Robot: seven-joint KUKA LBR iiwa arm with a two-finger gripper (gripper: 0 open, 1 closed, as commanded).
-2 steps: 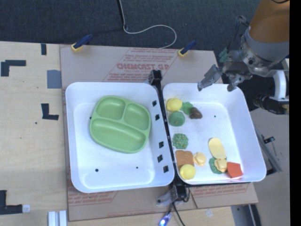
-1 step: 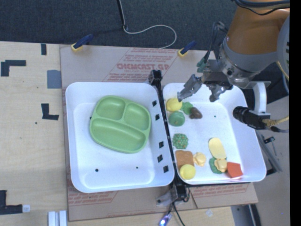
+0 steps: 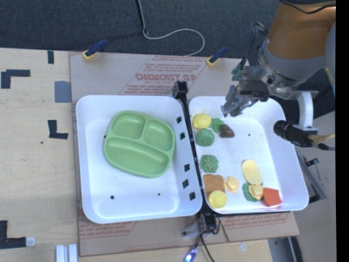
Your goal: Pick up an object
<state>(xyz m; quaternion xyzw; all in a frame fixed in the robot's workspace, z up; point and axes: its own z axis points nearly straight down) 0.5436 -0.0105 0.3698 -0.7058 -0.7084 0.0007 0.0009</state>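
Observation:
My gripper (image 3: 231,110) hangs over the back of the right bin (image 3: 283,162), its fingertips just above and right of a small brown piece (image 3: 227,131) and a dark green piece (image 3: 217,125). Nothing shows between the fingers. A yellow ball (image 3: 201,121) and a green round piece (image 3: 205,138) lie to its left by the divider. Further forward lie a green broccoli-like piece (image 3: 209,162), an orange-brown block (image 3: 213,182), a yellow ball (image 3: 217,199), a pale yellow oval (image 3: 251,171) and a red block (image 3: 272,197).
The left bin (image 3: 92,195) holds a green divided plate (image 3: 140,143). A black clip strip (image 3: 188,146) runs along the divider between the bins. A cable (image 3: 163,34) lies behind the bins, and the arm's body looms at the upper right.

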